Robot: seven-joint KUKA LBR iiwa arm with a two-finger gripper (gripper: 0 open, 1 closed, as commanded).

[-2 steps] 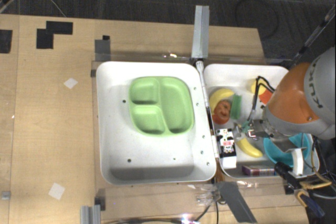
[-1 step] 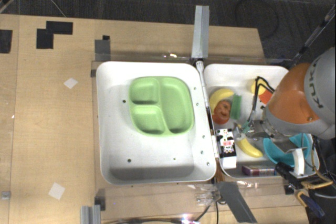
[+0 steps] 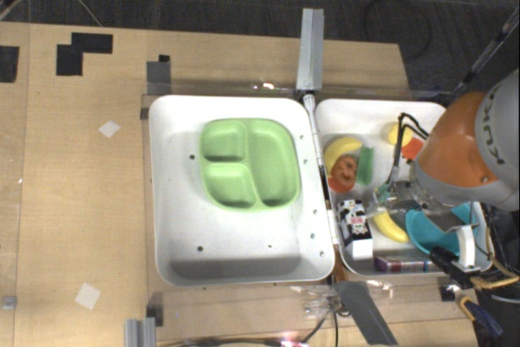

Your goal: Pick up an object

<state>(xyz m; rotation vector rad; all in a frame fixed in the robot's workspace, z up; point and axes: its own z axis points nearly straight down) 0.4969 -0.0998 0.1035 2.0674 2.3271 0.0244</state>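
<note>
Clutter fills the right bin point(image 3: 357, 111) at centre right of the frame, so I keep the arm point(image 3: 465, 149) poised above a banana point(image 3: 390, 227) there. I cannot tell the end effector point(image 3: 393, 197) state.

Open floor rings the green tray point(image 3: 247, 162) in the left bin point(image 3: 175, 256); clutter and the arm point(image 3: 467, 150) crowd the right bin point(image 3: 357, 111).
</note>
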